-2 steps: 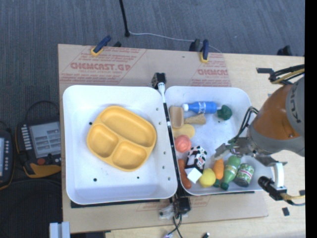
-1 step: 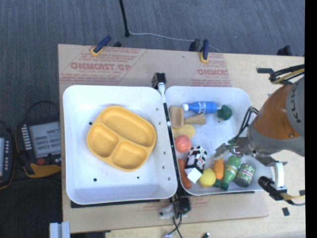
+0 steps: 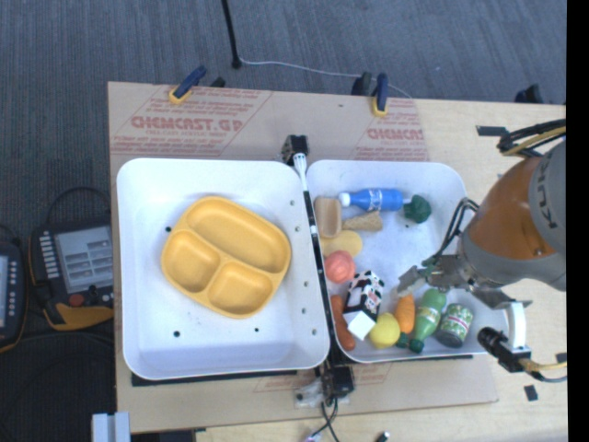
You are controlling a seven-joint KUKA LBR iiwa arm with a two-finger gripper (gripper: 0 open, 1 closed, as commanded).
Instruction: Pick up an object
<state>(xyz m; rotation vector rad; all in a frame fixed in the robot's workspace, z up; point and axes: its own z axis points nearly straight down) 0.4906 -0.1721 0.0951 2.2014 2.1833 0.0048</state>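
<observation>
The gripper (image 3: pixel 425 279) hung just above the green bottle (image 3: pixel 426 319), its long axis near-upright; finger state could not be determined.

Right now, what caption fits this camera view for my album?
Grey robot arm's gripper hovers over toy food in the right white bin; a yellow divided plastic tray sits in the left white bin.

Left bin (image 3: pixel 138 247): divided tray (image 3: pixel 225 255) at centre. Right bin (image 3: pixel 440 175): bottle (image 3: pixel 373 199) lying at 12 o'clock; ball (image 3: pixel 339 266) at 9 o'clock by the shared wall; can (image 3: pixel 455 324) at 5 o'clock; small upright bottle (image 3: pixel 425 318) just left of it.
</observation>
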